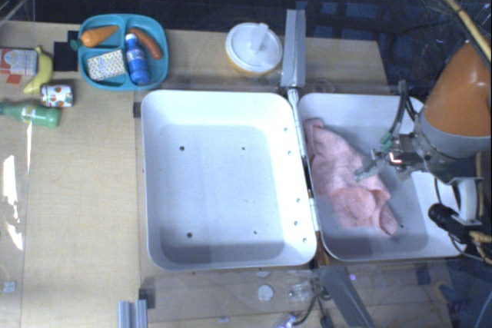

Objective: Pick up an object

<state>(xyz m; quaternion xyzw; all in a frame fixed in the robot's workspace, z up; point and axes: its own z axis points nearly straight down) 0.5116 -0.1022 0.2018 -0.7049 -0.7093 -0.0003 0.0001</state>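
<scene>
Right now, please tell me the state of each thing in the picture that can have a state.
pink cloth: crumpled, lying in the right bin
gripper: low over the cloth, at its right edge; grasp cannot be told
left bin: upright on the bench
blue tray: holds toy food and a small blue bottle
white lidded cup: upright, lid on

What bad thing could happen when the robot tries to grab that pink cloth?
The pink cloth is soft and crumpled, so the end effector might pinch only a fold and let it slip. The cloth also lies against the right bin wall beside the left bin, so it could drag or snag there.
</scene>
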